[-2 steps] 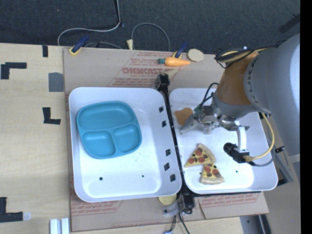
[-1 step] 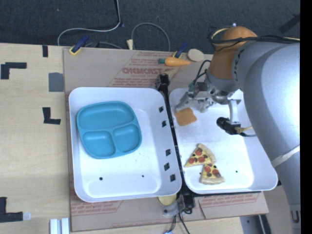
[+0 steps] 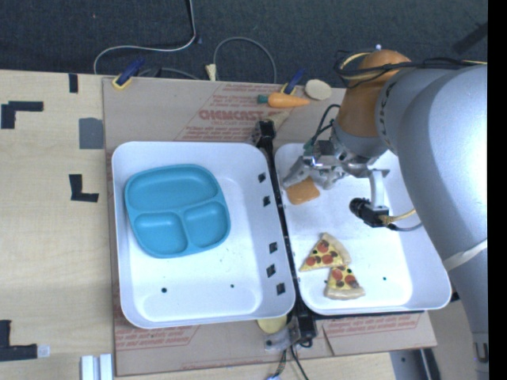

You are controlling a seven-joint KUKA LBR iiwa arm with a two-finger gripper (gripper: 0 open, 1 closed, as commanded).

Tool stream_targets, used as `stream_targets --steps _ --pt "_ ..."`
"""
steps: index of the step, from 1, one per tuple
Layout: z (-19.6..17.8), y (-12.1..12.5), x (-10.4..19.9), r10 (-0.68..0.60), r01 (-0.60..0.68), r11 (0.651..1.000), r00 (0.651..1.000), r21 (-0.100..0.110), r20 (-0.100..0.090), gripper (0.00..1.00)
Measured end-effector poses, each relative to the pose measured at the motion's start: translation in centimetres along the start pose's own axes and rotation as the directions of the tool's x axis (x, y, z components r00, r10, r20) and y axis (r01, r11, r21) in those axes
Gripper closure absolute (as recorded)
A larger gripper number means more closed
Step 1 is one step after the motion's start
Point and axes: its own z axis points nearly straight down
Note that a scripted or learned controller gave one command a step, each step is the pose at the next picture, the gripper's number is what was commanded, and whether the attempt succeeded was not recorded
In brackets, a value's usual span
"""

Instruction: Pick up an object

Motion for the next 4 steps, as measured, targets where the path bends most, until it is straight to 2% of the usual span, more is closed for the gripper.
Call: stream_targets --steps 1,2,3,4 --pt "-1.4 0.1 -0.7 0.002 -0.002 1.0 1.0 -0.005 0.012 1.0" --pt "-8.8 -5.7 -2.2 0.003 -0.003 1.0 1.0 0.001 -0.001 1.0" --pt "-8.2 -5.6 -2.0 0.001 -0.001 1.0 1.0 0.004 -0.002 0.0" --pt "0.3 -15.4 -3.7 0.006 -0.006 1.0 1.0 0.003 -0.002 0.0"
